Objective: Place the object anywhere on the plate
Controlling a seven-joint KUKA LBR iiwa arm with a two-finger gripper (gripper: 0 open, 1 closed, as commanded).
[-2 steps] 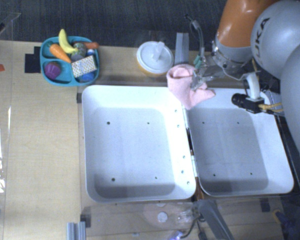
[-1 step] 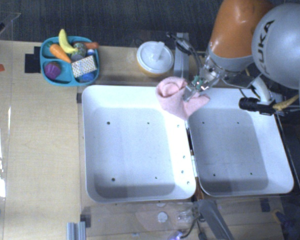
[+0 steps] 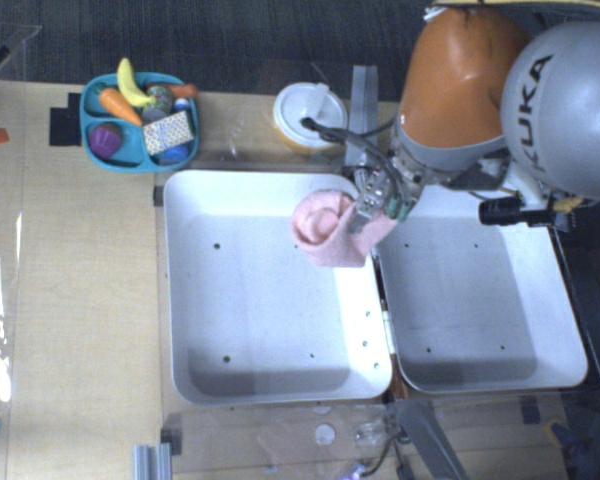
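1. Camera view: the left bin [image 3: 270,288] serves as the landmark. A pink cloth [image 3: 325,230] lies bunched at the left bin's upper right corner, its right edge draped toward the rim shared with the right bin [image 3: 480,298].
2. The gripper [image 3: 372,200] hangs over that same corner of the left bin, right above the cloth's right side. Its tips meet the cloth there, but how far apart they stand, and whether any cloth lies between them, cannot be told.
3. The grey arm [image 3: 560,108] with its orange band [image 3: 460,63] reaches in from beyond the left bin's right side, above the right bin's top edge.
4. Just above the left bin's top rim stands a yellow-and-white round container [image 3: 308,116].
5. Up and left of the left bin's top left corner sits a blue tray [image 3: 92,118] holding toy foods, among them a banana [image 3: 132,84] and a carrot [image 3: 118,104].
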